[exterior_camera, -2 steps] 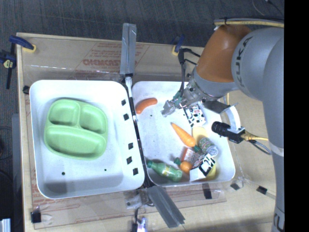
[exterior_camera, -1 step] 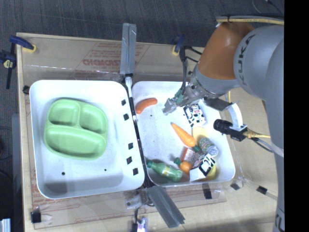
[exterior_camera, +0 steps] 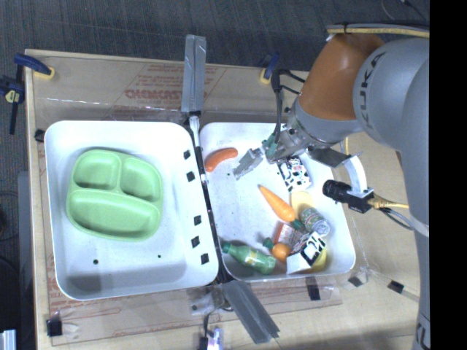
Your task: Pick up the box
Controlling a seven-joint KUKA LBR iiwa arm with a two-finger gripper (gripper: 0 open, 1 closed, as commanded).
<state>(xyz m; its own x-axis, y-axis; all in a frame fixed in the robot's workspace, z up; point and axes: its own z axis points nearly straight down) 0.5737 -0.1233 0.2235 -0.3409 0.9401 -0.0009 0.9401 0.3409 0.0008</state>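
The box (exterior_camera: pixel 294 175), white with black spots, sits in the right bin (exterior_camera: pixel 241 217) near its far right side, just above the carrot (exterior_camera: pixel 278 203). The pincer (exterior_camera: pixel 257 159) hangs just left of it, nothing between its fingers, and I can't tell how wide it's open.

White bins (exterior_camera: pixel 109 279) are holding a green tray (exterior_camera: pixel 115 193); beside the orange carrot (exterior_camera: pixel 278 203) are lying an orange-red sausage (exterior_camera: pixel 220 157), green bottle (exterior_camera: pixel 250 256), and black-and-white patterned box (exterior_camera: pixel 295 175).
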